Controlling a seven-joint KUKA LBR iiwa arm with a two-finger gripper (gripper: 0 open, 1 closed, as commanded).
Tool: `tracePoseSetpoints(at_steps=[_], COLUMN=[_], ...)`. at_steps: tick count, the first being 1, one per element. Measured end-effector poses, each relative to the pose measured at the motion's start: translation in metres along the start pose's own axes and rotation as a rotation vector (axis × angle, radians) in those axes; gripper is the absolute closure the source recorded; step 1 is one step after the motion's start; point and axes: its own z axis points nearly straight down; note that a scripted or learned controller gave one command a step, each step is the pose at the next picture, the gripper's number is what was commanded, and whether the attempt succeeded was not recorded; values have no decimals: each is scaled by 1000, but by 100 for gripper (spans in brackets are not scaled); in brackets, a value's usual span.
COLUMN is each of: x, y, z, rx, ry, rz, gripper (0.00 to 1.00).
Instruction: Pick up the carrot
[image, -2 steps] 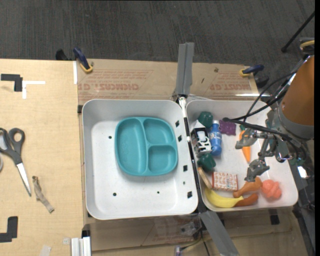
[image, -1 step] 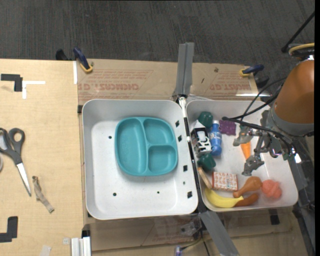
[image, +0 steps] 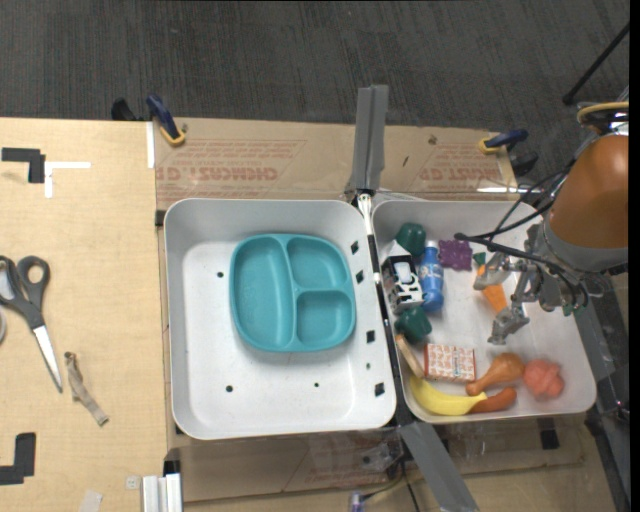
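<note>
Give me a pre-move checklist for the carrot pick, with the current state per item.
1. Carrot located: ok. The orange piece I take for the carrot lies near the front wall of the right bin.
2. Hand above carrot: not ok. The hand hangs further back in the bin, apart from it.
3. Carrot free of neighbours: not ok. The banana meets its end and the drumstick lies against it.
4. Hand empty: cannot tell. An orange block sits close beside it.
5. Carrot unobstructed from above: ok. Nothing lies on top of it.
</note>
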Motion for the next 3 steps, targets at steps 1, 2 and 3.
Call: tracePoseSetpoints(at_steps=[1, 2, 3], x=[-2, 2, 86], y=[1, 27, -27], z=[-11, -122, -149], rx=[2, 0, -1], ry=[-6, -2, 0], rz=[-4, 46, -347], gripper=[100, 100, 100])
